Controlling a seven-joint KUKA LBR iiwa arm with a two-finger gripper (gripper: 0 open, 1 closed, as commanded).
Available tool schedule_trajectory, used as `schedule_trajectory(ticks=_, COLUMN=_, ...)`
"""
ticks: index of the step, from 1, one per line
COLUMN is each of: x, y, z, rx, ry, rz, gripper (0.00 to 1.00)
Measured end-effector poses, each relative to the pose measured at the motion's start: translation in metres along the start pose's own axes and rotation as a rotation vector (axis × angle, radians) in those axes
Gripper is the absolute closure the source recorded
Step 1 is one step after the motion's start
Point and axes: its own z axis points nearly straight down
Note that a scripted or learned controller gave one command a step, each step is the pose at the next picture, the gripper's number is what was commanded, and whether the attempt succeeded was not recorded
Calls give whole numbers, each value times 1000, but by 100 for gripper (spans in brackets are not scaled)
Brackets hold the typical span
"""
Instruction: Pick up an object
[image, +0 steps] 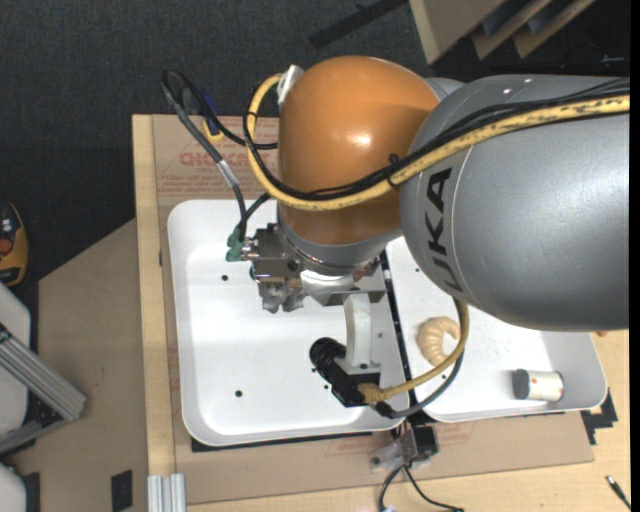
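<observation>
— Coiled beige piece (437, 338): where does it lie?

— In the right bin (480, 405), on the white floor close to that bin's left wall, just beside the divide between the two bins. It sits apart from the gripper.

— Does that bin hold anything else?

— A short white cylinder with a dark end (537, 383). It lies on its side near the bin's front right corner, well apart from the coiled piece.

— And the gripper (278, 288)?

— It hangs over the left bin (210, 330), above the rear middle of the floor and directly under the arm's orange band (345, 120). The wrist hides most of it from the camera. Whether it is open or closed cannot be told, nor whether it has hold of anything.

— How does the arm sit across the bench?

— The grey arm (540, 200) reaches in from the right and crosses above the rear of the right bin. The orange band covers the rear edge of the left bin.

— What is beneath the bins?

— A tan board (150, 300) with red print along its far edge. Dark floor (70, 100) surrounds the board.
</observation>
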Motion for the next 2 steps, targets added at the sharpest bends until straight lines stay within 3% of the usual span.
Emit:
schedule_trajectory(ticks=1, x=0, y=45, z=-143, rx=-35, ry=14, rz=-2, gripper=100)
schedule_trajectory(ticks=2, x=-1, y=-3, z=-239, rx=-30, ry=16, rz=-5, gripper=100)
